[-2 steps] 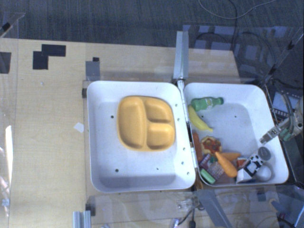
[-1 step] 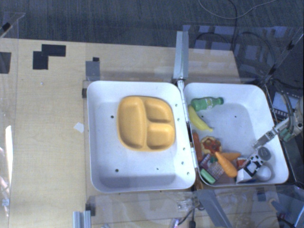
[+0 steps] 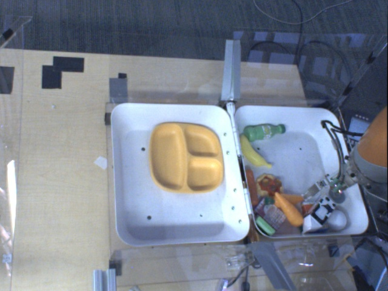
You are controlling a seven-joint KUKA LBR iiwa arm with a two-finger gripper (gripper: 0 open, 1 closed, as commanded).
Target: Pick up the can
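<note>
The gripper (image 3: 327,194) was lowered into the right bin (image 3: 303,117) near its front right corner, just above a silver can (image 3: 335,219); whether anything was gripped could not be told. A carrot (image 3: 288,208) lay just beside. A yellow tray (image 3: 185,157) was seen in the left bin (image 3: 130,174).

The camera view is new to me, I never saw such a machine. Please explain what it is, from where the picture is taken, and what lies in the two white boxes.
One camera looks down at a slant on a wooden bench. The grey and orange shape at the right edge is a robot arm; its pincer reaches into the right bin. Whether it grips anything is unclear. The left bin holds a yellow divided tray. The right bin holds a green bottle, a banana, a carrot and a small heap of mixed items. A silver can seems to lie at the pincer.
</note>
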